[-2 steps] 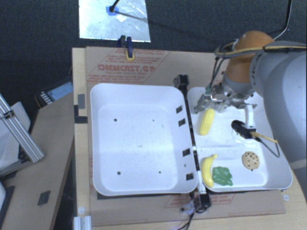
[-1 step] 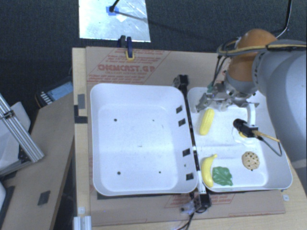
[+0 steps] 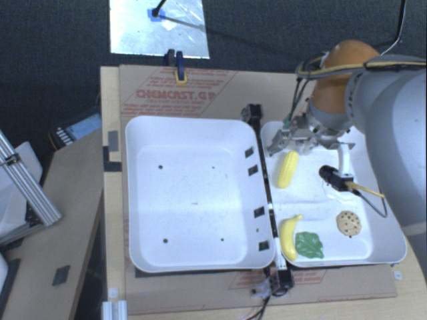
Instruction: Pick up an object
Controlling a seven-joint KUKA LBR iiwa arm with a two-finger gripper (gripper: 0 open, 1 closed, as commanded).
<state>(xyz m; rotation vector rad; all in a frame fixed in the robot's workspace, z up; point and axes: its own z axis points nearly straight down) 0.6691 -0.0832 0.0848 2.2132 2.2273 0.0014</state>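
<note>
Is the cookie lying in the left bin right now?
No. The cookie lies in the right bin, near its front right corner, beside the green piece and the banana.

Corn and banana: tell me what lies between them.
In the camera view, just bare white bin floor separates the corn from the banana below it.

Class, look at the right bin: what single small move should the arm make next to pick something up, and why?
Probably a short descent onto the corn cob. The pincer hangs just above the cob's upper end in the right bin, with nothing visibly between its fingers, so the cob looks like the nearest target; the banana and cookie lie farther off.
</note>
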